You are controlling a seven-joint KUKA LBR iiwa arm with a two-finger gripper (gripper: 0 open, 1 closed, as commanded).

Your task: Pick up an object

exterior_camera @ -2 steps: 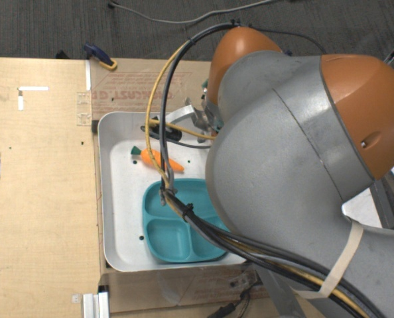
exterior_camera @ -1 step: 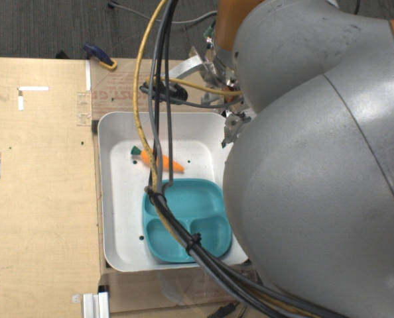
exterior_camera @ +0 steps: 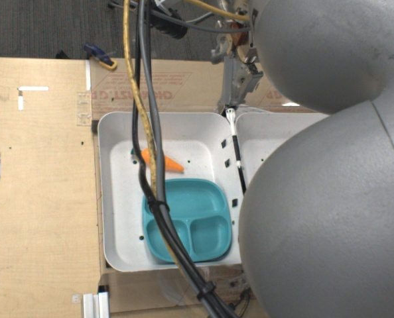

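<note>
We see the carrot [exterior_camera: 162,163] lying loose in the left bin [exterior_camera: 117,197], just beside the far rim of the teal tray [exterior_camera: 203,211], which fills the bin's near-right corner. Arm [exterior_camera: 329,164] w/ cables [exterior_camera: 150,111] hangs over the bins; pincer state: can't tell. Pale wood table [exterior_camera: 38,177], dark floor beyond.

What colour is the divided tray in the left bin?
Teal, seen in the camera view: divided tray.

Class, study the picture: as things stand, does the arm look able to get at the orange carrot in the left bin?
Probably yes. The carrot lies in the open on the left bin floor, just above the teal tray; only hanging cables cross the view of it.
</note>
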